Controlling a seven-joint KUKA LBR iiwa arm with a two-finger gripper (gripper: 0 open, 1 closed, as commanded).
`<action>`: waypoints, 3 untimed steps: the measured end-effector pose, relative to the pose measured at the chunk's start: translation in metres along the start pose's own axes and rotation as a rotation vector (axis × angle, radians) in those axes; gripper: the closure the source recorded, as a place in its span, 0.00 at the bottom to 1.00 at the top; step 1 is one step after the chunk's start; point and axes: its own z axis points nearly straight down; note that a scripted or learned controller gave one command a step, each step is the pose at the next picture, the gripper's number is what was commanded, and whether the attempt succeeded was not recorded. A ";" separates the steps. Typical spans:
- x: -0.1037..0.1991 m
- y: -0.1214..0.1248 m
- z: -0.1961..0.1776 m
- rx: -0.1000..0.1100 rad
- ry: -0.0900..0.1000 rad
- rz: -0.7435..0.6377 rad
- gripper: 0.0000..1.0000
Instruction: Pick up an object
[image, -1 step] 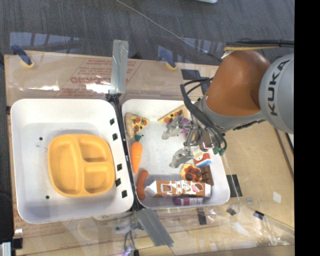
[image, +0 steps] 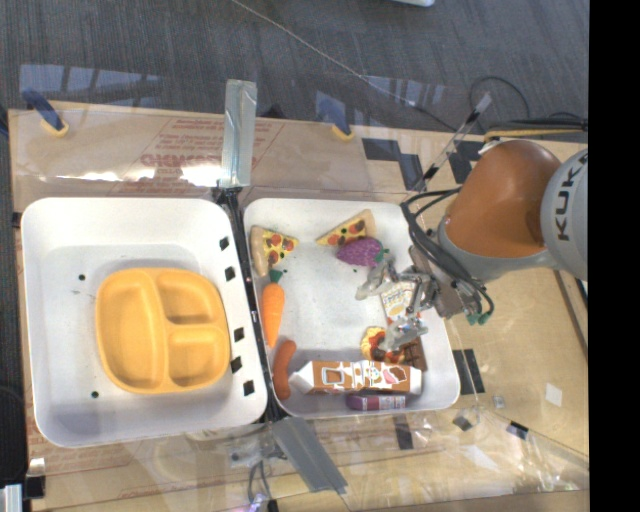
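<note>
2 white bins; left bin (image: 40, 300): 1 yellow tray (image: 160, 328). Right bin (image: 310, 300): 2 pizza slices, 1 carrot (image: 272, 310), 1 brown carton (image: 362, 377). Claw (image: 405, 325) beside carton, grip state unclear.

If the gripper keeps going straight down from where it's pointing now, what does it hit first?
Most likely the small orange-and-brown toy lying right under the gripper, near the lower edge of the right bin. Depth is hard to judge from above, so the milk carton beside it could be grazed too.
</note>
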 end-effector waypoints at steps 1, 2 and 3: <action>0.010 0.017 0.048 0.016 -0.030 0.117 0.00; 0.017 0.027 0.049 0.029 -0.046 0.179 0.00; 0.021 0.033 0.047 0.048 -0.053 0.257 0.00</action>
